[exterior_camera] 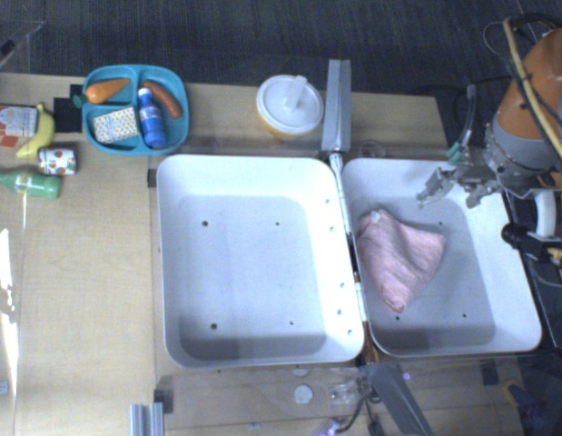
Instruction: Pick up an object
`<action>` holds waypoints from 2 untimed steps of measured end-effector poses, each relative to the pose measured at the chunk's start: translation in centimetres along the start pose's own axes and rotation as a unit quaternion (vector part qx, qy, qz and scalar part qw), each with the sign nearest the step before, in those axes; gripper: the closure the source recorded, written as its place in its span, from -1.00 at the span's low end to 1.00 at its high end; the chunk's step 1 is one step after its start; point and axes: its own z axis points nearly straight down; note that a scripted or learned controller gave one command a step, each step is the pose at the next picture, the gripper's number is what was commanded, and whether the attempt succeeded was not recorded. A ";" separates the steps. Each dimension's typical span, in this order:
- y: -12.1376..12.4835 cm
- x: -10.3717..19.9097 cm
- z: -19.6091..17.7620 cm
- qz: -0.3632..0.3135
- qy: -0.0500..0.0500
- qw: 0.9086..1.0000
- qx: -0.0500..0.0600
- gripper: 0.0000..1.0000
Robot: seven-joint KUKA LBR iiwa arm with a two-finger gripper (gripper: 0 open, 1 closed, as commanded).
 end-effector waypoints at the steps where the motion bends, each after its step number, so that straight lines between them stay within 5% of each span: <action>1: -3.0 0.9 10.8 -0.083 0.000 0.997 -0.003 -1.00; 2: -6.4 -0.7 11.3 -0.095 -0.001 0.995 -0.007 -1.00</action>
